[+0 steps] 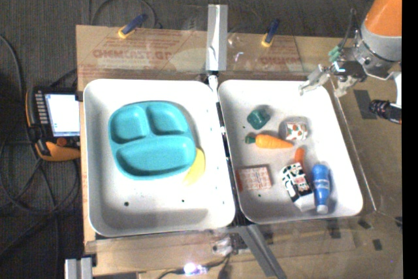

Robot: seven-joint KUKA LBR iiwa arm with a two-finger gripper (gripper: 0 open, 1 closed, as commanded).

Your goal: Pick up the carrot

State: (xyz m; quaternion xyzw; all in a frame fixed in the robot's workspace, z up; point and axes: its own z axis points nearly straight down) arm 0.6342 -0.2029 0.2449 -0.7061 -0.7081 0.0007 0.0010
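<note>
Carrot: small orange plastic carrot (274, 141) with green top, laid at the right white bin's (346, 147) centre.
Gripper: two-finger metal gripper (318, 80) seen spread, nothing pinched, at the carrot's 1 o'clock, over the bin's rim.

Readable text is scarce. The cardboard sheet (157, 52) behind the two bins carries faint reddish print in two places: a line of capital letters at left and a shorter line at right (277, 61); both are too washed out to read. The handheld screen (63, 114) left of the bins glows, its contents illegible. The pink card (254, 178) in the right bin shows a pattern, with no letters that can be made out.
</note>
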